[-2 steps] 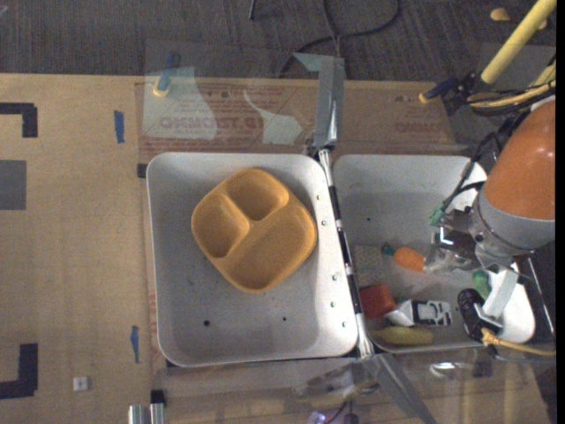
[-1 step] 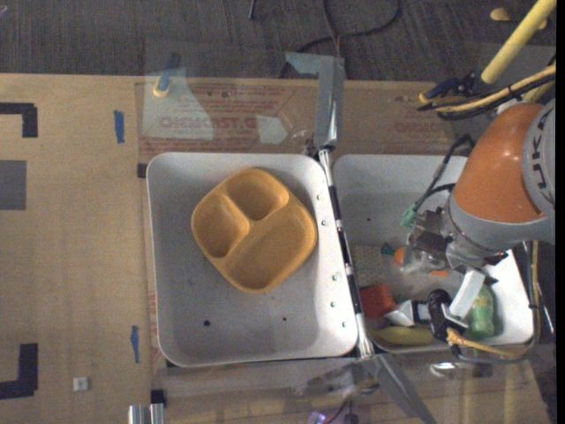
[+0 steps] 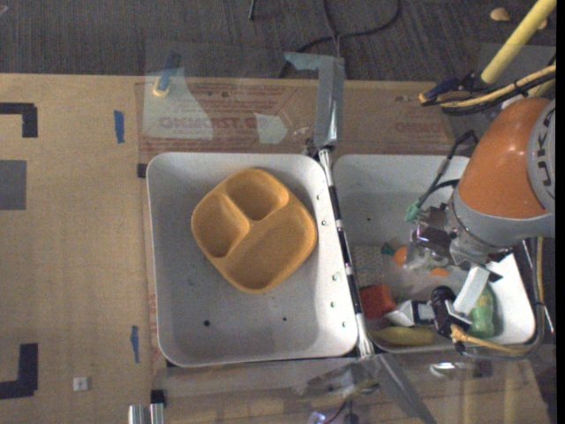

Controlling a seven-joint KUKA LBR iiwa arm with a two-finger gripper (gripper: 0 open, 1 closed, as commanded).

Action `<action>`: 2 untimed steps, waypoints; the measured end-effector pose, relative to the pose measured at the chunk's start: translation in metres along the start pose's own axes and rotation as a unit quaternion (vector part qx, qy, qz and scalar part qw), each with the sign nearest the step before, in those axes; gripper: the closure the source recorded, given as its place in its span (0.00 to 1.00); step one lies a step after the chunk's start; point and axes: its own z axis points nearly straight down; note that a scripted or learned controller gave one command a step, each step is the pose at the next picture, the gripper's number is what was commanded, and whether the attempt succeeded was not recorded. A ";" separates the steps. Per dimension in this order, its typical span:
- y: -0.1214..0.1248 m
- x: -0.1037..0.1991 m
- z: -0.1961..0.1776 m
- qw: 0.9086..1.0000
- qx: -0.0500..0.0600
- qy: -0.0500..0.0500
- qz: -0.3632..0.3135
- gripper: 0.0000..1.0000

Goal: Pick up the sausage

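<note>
Camera view. The arm (image 3: 508, 175) is reaching in from the right and hanging over the right bin (image 3: 380, 193), one of two white bins sitting side by side on the worktop (image 3: 71, 237). The gripper (image 3: 428, 254) is hovering low over the bin's middle, above a cluster of small items crowding the bin's near edge. The wrist is hiding the jaws from above, so whether they are released or clenched cannot be told, and nothing is showing as held.

The sausage (image 3: 378, 300) is not standing out clearly. The likeliest candidate is the short reddish piece lying at the near-left part of the right bin, just beside the wall that is dividing the bins and touching or nearly touching a yellow piece (image 3: 402, 334) below it. A green piece (image 3: 483, 312) is lying well to its right. In the left bin (image 3: 168, 263), an orange divided plate (image 3: 254, 228) is sitting alone.

Step in hand, as judged: the approach is under way and the grasp is not yet made, the gripper standing to the right of the reddish piece and farther from the near edge.

Next move, as judged: it is calling for a shift toward the dividing wall and a descent clear of that wall and the neighbours.

Orientation: the piece is appearing too foreshortened and crowded for its long axis or pointing direction to be read.
</note>
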 end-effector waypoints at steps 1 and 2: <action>-0.010 0.060 0.008 0.954 -0.001 0.000 -0.301 1.00; -0.034 0.102 0.016 0.977 -0.001 0.000 -0.212 1.00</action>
